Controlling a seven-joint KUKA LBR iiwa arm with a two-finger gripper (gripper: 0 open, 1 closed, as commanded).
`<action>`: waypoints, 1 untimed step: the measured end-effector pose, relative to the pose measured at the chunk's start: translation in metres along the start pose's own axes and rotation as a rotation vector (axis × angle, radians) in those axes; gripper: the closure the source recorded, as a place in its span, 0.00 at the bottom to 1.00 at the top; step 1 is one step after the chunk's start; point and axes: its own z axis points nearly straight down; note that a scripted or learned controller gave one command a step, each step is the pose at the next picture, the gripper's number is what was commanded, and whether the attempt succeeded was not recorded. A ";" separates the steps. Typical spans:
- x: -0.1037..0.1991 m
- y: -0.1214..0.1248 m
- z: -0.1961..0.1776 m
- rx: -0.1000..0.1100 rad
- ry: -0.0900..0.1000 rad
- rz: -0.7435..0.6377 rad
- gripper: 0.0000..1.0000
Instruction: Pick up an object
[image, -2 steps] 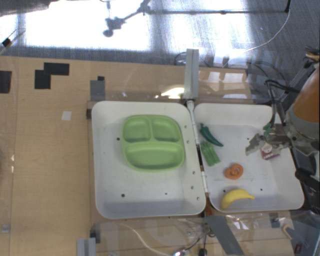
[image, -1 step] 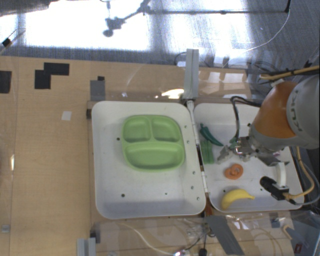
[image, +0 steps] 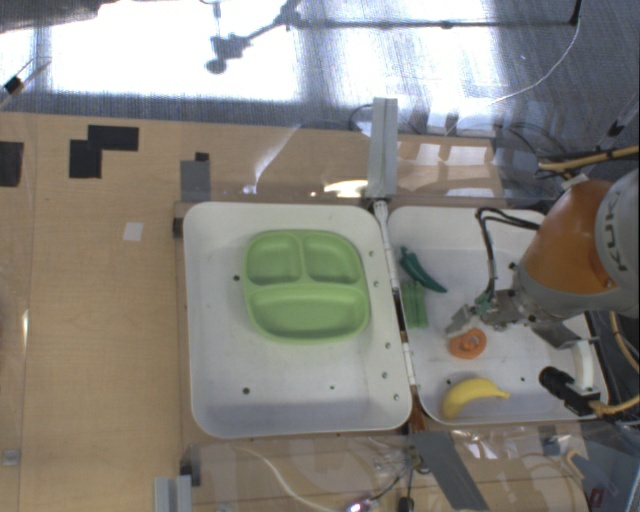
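orange round slice (image: 467, 344) lies just under the pincer (image: 478, 317), whose grip i cannot tell; approach step, needing a straight descent before closing.

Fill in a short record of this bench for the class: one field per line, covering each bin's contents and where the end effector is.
left bin: green divided plate
right bin: green pepper, light green block, orange round piece, banana
arm: orange band, reaching in from the right
end effector: just above the orange round piece
object held: none seen
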 end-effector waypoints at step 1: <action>0.005 0.003 -0.029 0.017 0.001 0.111 0.00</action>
